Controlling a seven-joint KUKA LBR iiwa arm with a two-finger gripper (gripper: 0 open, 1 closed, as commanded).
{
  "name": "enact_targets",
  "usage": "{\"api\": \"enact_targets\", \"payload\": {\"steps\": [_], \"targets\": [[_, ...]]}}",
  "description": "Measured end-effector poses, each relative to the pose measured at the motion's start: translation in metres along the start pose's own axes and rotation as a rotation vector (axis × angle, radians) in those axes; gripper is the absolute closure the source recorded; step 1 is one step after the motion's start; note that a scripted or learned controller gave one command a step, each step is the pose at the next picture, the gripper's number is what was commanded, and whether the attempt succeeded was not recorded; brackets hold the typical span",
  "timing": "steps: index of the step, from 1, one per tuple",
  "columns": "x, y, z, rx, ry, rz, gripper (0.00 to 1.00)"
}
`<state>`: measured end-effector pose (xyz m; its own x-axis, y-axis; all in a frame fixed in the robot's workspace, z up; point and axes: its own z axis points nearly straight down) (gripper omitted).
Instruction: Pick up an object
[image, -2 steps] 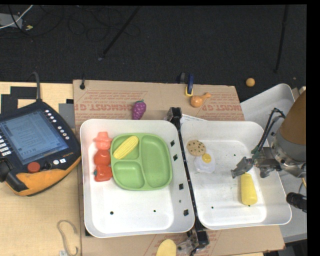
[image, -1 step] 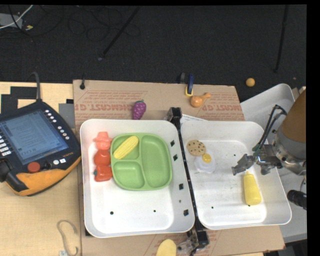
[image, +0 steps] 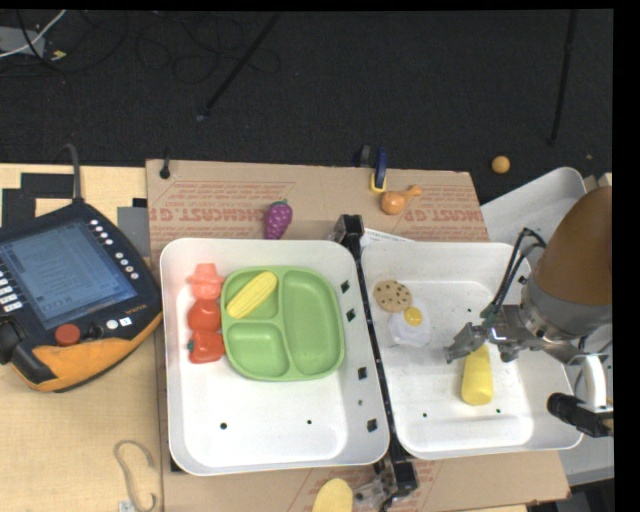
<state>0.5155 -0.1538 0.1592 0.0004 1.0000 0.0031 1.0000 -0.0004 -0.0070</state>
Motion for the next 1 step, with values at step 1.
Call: {"api": "enact_targets", "payload": {"steps": [1], "targets": [[0.0087, -0.0092, 0.055, 0.002, 0.001, -0.002, 0.0]]}}
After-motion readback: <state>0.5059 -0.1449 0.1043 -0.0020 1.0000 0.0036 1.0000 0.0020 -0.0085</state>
